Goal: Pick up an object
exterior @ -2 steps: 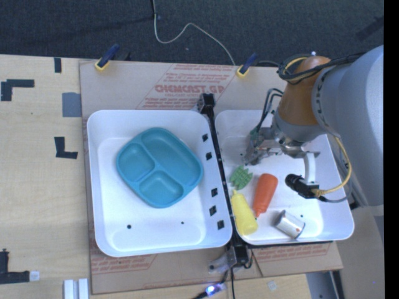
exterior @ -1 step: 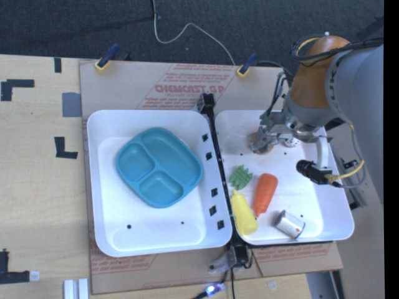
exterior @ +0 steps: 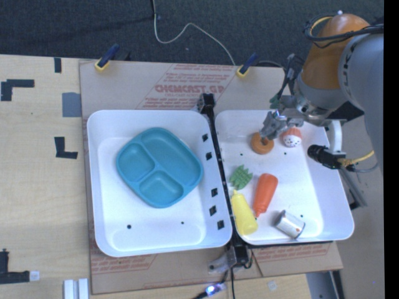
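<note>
The right bin (exterior: 324, 192) holds a brown-orange round piece (exterior: 262, 144), a small white ball-like toy with red marks (exterior: 291, 140), a green leafy toy (exterior: 240, 177), an orange carrot (exterior: 265, 193), a yellow corn-like toy (exterior: 244, 213) and a silver can (exterior: 289, 223) lying on its side. My gripper (exterior: 272, 127) hangs over the far part of this bin, directly above the brown-orange piece and just left of the white toy. Its fingertips are close to the brown piece; whether they touch it is unclear.
The left bin (exterior: 106, 229) holds a blue divided plate (exterior: 159, 166). A black divider (exterior: 212, 161) runs between the bins. The grey arm with its orange band (exterior: 333, 48) comes in from the upper right.
</note>
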Tool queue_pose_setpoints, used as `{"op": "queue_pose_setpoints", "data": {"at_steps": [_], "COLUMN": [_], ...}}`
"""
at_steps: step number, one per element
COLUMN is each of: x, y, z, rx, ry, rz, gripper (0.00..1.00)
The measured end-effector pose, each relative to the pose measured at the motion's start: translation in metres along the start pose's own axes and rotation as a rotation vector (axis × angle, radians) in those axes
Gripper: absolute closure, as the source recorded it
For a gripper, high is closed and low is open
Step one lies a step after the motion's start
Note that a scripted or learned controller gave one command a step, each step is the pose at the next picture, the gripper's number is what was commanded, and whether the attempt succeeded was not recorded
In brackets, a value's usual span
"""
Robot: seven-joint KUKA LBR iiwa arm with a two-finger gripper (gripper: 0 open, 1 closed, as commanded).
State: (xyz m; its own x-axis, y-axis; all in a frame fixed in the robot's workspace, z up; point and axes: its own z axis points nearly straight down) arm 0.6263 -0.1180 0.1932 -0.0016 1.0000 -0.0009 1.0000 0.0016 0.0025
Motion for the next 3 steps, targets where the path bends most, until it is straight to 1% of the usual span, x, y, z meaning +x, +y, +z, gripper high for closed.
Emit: {"op": "queue_pose_setpoints", "data": {"at_steps": [1,2,3], "x": [0.000,0.049,0.094], "y": [0.001,-0.010,-0.014], "z": [-0.038,-0.026,-0.024], "rx": [0.002,0.007,0.006], "ry": [0.001,0.002,0.002], "rz": [0.000,-0.004,-0.004], "gripper": [1.00,1.00,1.00]}}
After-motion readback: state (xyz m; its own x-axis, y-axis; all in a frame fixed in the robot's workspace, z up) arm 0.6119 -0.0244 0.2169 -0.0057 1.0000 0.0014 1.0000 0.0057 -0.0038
